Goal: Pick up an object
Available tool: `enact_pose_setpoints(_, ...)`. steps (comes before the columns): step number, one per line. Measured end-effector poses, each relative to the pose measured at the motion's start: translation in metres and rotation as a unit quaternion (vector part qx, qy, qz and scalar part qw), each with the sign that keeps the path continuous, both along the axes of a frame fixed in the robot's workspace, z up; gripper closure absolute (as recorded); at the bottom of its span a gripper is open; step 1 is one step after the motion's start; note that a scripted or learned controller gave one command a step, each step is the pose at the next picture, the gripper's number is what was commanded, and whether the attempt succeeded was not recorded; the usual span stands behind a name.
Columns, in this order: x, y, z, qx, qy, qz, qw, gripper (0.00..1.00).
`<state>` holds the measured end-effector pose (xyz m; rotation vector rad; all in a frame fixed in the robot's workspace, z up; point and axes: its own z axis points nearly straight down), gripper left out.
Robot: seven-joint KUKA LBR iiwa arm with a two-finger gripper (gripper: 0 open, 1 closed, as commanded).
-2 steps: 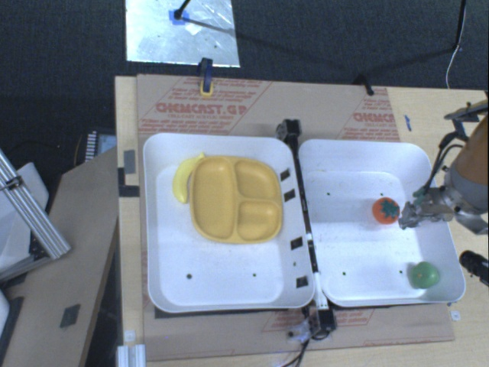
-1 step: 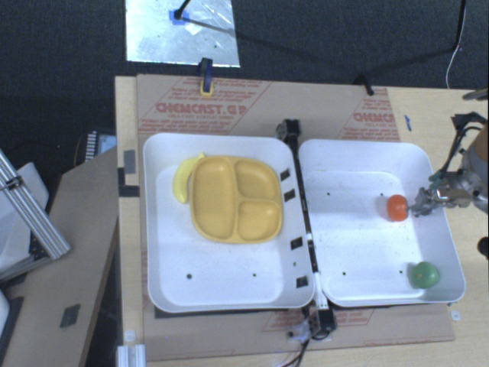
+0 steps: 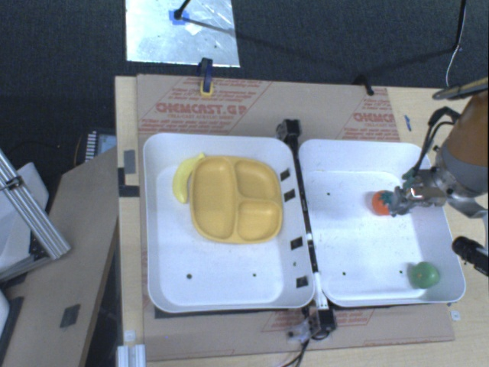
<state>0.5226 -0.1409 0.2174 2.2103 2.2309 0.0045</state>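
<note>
left bin [image 3: 164, 281]: the white tray sitting just left of the centre divider, so it's the landmark's neighbour on that side. Mostly bare floor along its near half.

banana [image 3: 182, 179]: yellow, curved, lying in the left bin's far-left area, well left of the divider. Its right side is tucked against or under the plate's edge, can't really tell which.

divided plate [image 3: 234, 199]: yellow three-section plate, lying flat in the left bin, right edge coming close to the divider but not touching it as far as I can see.

centre divider [image 3: 302, 228]: the dark strip with clips where the two bins meet, running from the far side to the near side. Everything else here is placed off this.

right bin [image 3: 344, 281]: white tray just right of the divider, pretty much all open floor near the divider itself.

orange object [image 3: 380, 202]: small, roundish, reddish-orange, on the right bin's floor, well right of the divider and about halfway along the bin's depth. It sits right at the gripper tip, touching or nearly so.

gripper [image 3: 396, 202]: reaching in from the right, tip down low next to the orange thing. Too blurry to say how its tips are set or whether anything is actually clamped.

green ball [image 3: 423, 274]: in the right bin's near-right corner, far from the divider, well apart from the gripper.
</note>
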Motion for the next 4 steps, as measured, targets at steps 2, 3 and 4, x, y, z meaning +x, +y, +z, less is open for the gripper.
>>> enact_pose_setpoints(2, 0.011, 0.109, -0.011, 0.0, 0.0, 0.0, 1.0, 1.0)
enact_pose_setpoints(3, 0.009, 0.158, -0.016, 0.0005, 0.001, 0.001, 1.0, 1.0)
enact_pose_setpoints(4, 0.002, 0.213, -0.018, 0.0006, 0.001, 0.001, 1.0, 1.0)
